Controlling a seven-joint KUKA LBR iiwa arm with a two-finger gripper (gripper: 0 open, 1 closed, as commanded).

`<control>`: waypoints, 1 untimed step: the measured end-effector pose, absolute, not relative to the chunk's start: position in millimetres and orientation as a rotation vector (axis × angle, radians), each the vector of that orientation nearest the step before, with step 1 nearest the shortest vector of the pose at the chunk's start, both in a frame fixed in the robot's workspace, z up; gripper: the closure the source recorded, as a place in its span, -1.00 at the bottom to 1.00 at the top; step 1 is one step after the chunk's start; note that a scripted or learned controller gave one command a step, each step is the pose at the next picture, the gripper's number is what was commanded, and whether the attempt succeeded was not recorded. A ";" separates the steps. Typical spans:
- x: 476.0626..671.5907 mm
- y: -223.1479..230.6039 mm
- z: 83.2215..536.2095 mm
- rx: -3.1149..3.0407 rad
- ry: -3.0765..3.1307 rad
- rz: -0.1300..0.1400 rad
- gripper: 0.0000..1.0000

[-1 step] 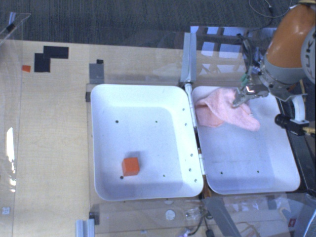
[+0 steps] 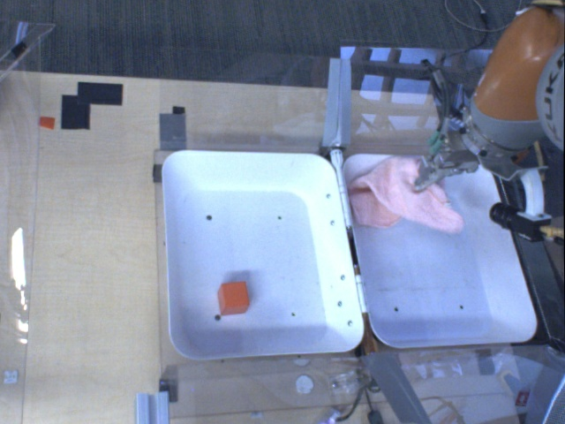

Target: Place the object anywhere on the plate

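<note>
Nearest the camera, well to the left of the pink cloth (image 2: pixel 397 203) and lower in the view, an orange block (image 2: pixel 234 298) sits flat on the floor of the left bin (image 2: pixel 265 179). It is alone there, apart from every wall, so it reads as something waiting its turn or simply left where it fell.

Further back, the pink cloth lies crumpled in the upper left corner of the right bin (image 2: pixel 459 281). Its left edge presses against the wall that this bin shares with the left bin. Being soft, it is slumped into folds and bunched up rather than spread out. Since the arm is working at it, the cloth is probably the object the task means.

On the upper right edge of the cloth is the gripper (image 2: pixel 430 177), its tip touching or sinking into the fabric. From this slant, how far it is open cannot be told, nor whether any fabric is caught in it. The cloth looks to rest fully on the bin floor, so I would not call it held.

Beyond the cloth, up and to its right, the arm (image 2: pixel 521 69) slopes down to the gripper, its orange band rising above the bin's far corner.
</note>
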State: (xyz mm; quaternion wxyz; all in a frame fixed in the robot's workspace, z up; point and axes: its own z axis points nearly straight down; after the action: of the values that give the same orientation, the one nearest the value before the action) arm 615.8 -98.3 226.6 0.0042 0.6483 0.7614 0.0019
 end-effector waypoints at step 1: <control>601.7 -48.8 217.5 1.514 2.745 0.005 1.00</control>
State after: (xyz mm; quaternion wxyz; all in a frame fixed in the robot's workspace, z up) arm 601.7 -48.8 217.5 0.0034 0.4829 0.8757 0.0016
